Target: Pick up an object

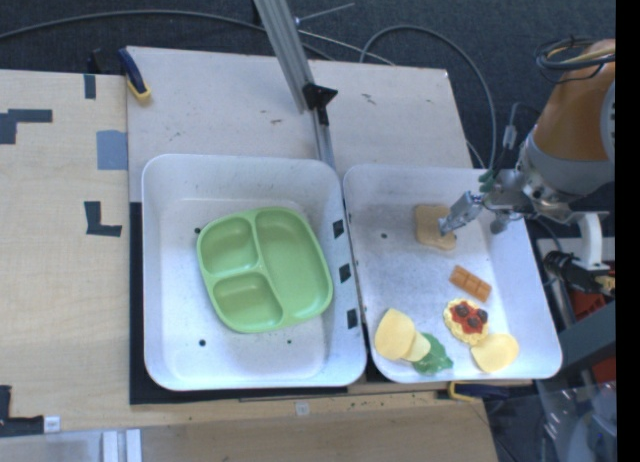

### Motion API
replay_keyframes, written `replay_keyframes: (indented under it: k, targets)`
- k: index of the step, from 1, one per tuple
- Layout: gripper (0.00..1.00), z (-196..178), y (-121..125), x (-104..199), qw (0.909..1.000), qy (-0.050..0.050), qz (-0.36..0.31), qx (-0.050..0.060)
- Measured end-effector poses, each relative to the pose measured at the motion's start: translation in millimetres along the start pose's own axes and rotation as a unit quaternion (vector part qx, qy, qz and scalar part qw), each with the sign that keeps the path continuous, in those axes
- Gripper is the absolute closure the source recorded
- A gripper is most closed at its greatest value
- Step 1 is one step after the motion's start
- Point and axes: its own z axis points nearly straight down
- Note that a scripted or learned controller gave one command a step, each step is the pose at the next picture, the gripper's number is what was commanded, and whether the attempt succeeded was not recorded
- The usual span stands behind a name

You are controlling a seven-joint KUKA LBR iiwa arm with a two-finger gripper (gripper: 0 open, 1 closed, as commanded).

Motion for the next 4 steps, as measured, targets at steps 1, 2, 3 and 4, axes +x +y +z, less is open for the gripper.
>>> replay_keyframes:
  k: [1,2,3,4]
  targets:
    - [0.0,0.0,0.0,0.0,1.0,0.0,0.0,0.0]
    - [0.0,48.3,7.5,2.6,1.0,0.0,0.0,0.002]
    - [0.0,113.2,4.1,2.3,1.0,0.0,0.001,0.004]
    - [0.0,114.4,4.3,2.4,1.0,-0.001,0.001,0.0]
